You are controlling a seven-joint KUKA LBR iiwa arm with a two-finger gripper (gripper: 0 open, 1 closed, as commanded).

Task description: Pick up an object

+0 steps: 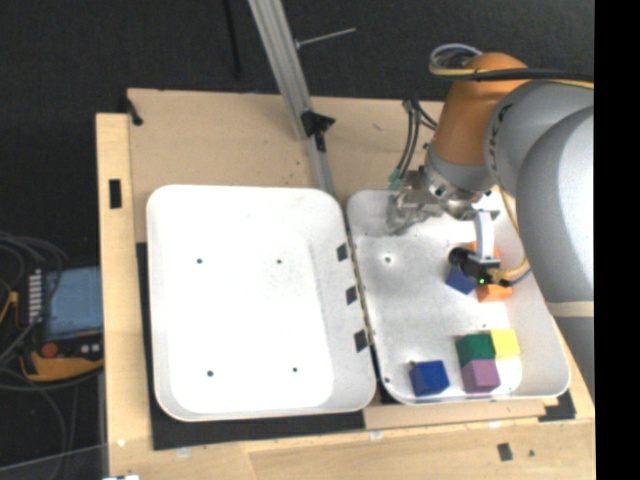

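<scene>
My gripper (404, 208) hangs over the far left corner of the right bin (400, 298), under the orange band of the arm (470, 118). Nothing shows beneath it but bare bin floor. A blue cube (428, 378) lies at the bin's near edge. Right of it sit a purple cube (482, 374), a green cube (476, 348) and a yellow cube (505, 343), packed close together. Another blue block (460, 281) and an orange piece (496, 290) lie by the right wall, partly under a dark part of the arm.
The left bin (245, 298) lies beside the right one, with small clips along their shared edge. A slanted metal pole (290, 78) rises behind the bins. The arm's grey body (550, 188) covers the right bin's far right side.
</scene>
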